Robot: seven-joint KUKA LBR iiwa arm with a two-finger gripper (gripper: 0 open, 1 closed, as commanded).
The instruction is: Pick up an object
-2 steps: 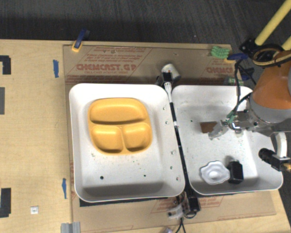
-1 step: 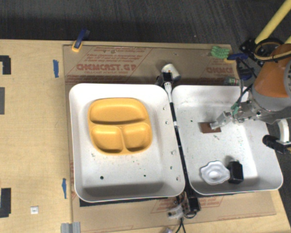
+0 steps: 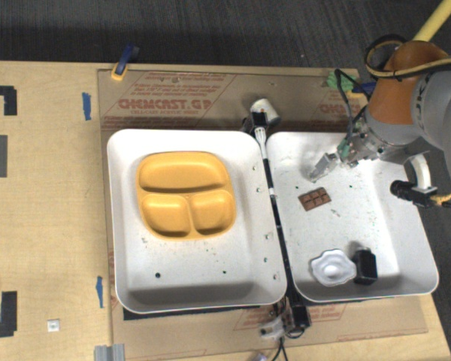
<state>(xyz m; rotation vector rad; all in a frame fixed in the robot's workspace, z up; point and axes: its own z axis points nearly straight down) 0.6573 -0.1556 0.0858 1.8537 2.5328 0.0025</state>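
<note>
In the right bin (image 3: 406,239) lie a small brown ridged block (image 3: 313,199), a white rounded lid-like piece (image 3: 331,268) and, touching its right side, a black block (image 3: 365,265). My gripper (image 3: 320,167) hangs over the bin's upper left part, a little above and right of the brown block and apart from it. The arm (image 3: 406,104), grey with an orange band, slants in from the top right. Nothing can be seen held in the gripper.
The left bin (image 3: 128,224) holds a yellow tray (image 3: 186,194) with three compartments. A black divider (image 3: 274,216) runs between the bins. A white and black fitting (image 3: 263,113) sits at the divider's far end. Cables (image 3: 421,190) hang by the right bin's right wall.
</note>
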